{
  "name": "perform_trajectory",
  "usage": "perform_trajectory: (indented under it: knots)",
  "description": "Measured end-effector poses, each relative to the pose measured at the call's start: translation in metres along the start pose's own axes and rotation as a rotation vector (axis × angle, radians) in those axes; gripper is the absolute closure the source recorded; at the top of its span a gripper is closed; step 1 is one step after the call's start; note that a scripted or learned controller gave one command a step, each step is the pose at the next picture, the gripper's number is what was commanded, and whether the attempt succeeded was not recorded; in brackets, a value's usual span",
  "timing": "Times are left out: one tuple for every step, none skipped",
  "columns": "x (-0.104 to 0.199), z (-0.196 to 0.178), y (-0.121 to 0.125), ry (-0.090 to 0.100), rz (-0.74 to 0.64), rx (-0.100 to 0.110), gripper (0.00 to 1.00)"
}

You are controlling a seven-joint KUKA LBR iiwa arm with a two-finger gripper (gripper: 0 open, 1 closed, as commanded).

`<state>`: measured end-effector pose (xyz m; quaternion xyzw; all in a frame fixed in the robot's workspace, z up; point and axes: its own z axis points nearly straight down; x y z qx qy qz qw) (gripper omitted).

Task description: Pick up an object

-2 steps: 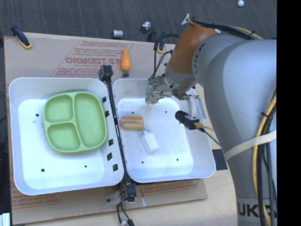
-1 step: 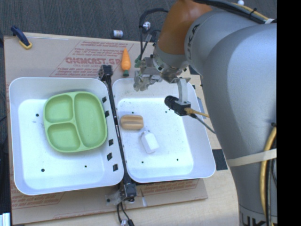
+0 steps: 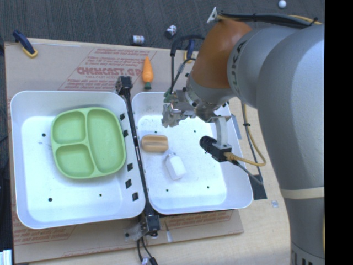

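In the right bin (image 3: 231, 195) lie a tan bread-roll-shaped object (image 3: 154, 143) near its left wall and a small white block (image 3: 175, 167) just below and to the right of it. My gripper (image 3: 171, 116) hangs over the upper left part of this bin, above and slightly right of the tan roll, clear of both objects. Nothing shows between its fingers. A green three-compartment plate (image 3: 88, 142) rests in the left bin (image 3: 33, 203).
A small orange carrot-shaped item (image 3: 147, 70) lies on the cardboard behind the bins. The black divider clips (image 3: 130, 131) run between the two bins. The big grey arm (image 3: 276, 93) covers the right side of the right bin.
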<state>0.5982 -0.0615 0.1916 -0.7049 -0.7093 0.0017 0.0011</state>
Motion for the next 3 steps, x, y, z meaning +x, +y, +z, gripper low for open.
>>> perform_trajectory:
  knots:
    - [0.0, 0.0, 0.0, 0.0, 0.0, 0.0, 0.0]
    - [-0.027, -0.054, 0.058, 0.0, 0.0, -0.005, 0.0]
    - [-0.027, -0.053, 0.058, 0.001, 0.0, -0.004, 0.0]
